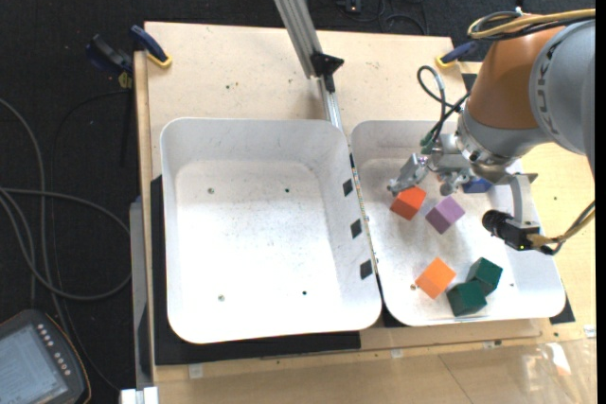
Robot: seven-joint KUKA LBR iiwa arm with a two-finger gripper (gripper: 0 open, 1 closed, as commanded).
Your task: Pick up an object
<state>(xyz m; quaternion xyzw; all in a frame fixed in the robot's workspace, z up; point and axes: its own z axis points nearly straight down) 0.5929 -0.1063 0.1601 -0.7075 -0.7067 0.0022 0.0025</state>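
Observation:
In the right bin [544, 289] lie several small blocks. A red-orange block [409, 202] sits near the bin's middle left, with a purple block [444, 214] just to its right. Nearer the front are an orange block [436, 277] and two dark green blocks [486, 273] [467, 298] side by side. My gripper [418, 183] hangs low over the bin, right above the red-orange block's upper edge and up-left of the purple one. Whether it touches the red-orange block is unclear. The wrist and arm hide the bin's back right part.
The left bin [189, 147] stands beside the right one, sharing a raised middle wall [358, 213]. A slanted metal rail [289, 0] runs from the top down to the bins' back edge. Cables hang around the wrist, and a black fitting [507, 230] sticks out over the right bin.

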